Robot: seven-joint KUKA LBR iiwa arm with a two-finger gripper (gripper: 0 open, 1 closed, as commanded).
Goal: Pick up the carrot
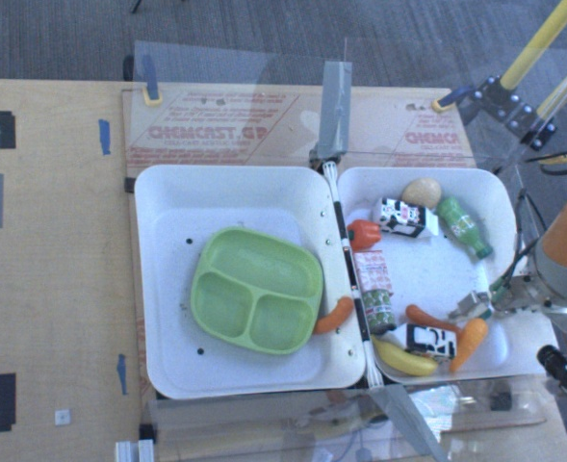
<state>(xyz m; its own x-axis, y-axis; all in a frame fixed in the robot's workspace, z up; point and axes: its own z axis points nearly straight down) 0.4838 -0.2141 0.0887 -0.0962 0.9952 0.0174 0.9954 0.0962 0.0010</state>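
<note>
Nearest the camera, in the right-hand shallow white plastic bin (pixel 502 192), a curved yellow banana (pixel 403 359) lies along the front wall. Just behind it sits a small black-and-white carton (pixel 430 339), and beside that the tapered orange carrot (pixel 470 342) lies tilted, its thick end up toward the gripper (pixel 480 303). The gripper hangs just above and behind the carrot's top end, at the bin's right side, reaching from the grey arm with its orange band (pixel 564 248). Whether the jaws are released or clenched cannot be told; nothing is seen between them. A thin orange-red piece (pixel 425 316) lies just left of the carrot.

In the left-hand white bin (pixel 158 219), a light green divided plastic plate (pixel 256 290) rests on the floor, with a second small orange carrot-shaped piece (pixel 335 316) touching its right edge.

Farther back in the right bin stand a red-and-white printed packet (pixel 373 277), a red pepper-like piece (pixel 364 234), another black-and-white carton (pixel 402 217), a green bottle (pixel 463 227) and a tan potato-like lump (pixel 422 192).

Beyond the bins, a sheet of cardboard (pixel 216 123) lies on the wooden counter (pixel 52 258).
</note>
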